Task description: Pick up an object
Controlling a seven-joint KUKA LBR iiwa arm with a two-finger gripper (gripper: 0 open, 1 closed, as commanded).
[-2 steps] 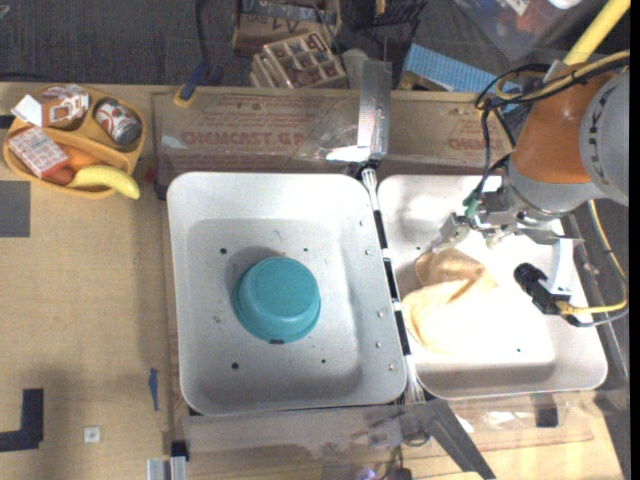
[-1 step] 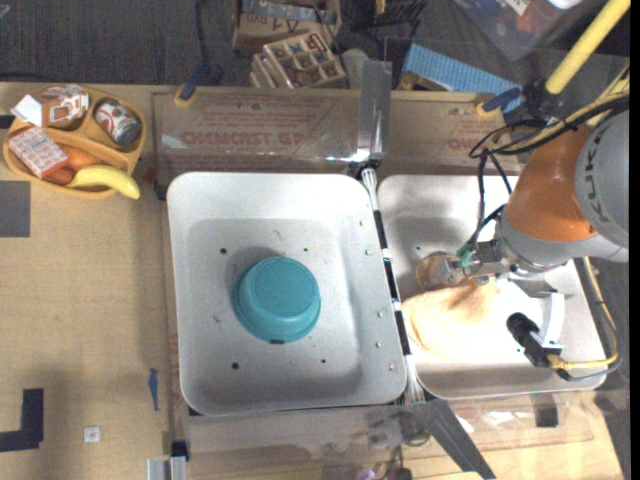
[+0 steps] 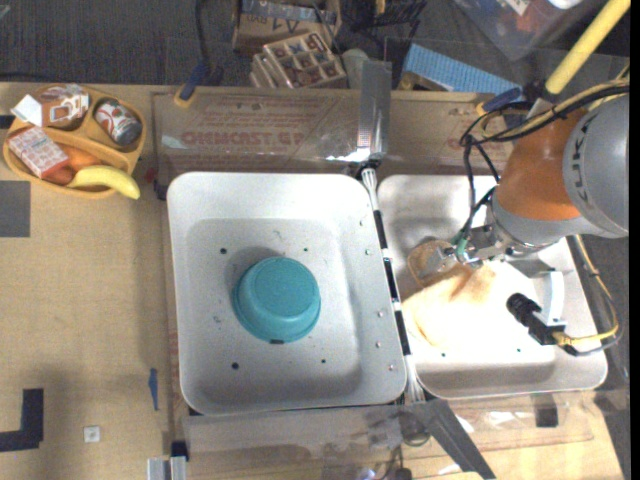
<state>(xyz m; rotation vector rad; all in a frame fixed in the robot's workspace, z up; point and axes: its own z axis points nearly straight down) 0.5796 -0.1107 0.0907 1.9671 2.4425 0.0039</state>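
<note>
An upturned teal bowl (image 3: 278,298) sits in the middle of the left white bin (image 3: 200,208). A pale tan and orange flat thing (image 3: 450,306), blurred, lies in the right bin (image 3: 420,193) near its left wall. Just above it is a small brownish, partly see-through thing (image 3: 430,259). My gripper (image 3: 462,251) is low in the right bin, right beside the brownish thing and over the upper edge of the tan one. Whether anything is held cannot be made out.
The grey arm with its orange band (image 3: 540,183) reaches in over the right bin's far right side. A yellow tray (image 3: 60,163) of toy food with a banana sits on the bench at the far left. Boxes and clutter lie beyond the bins.
</note>
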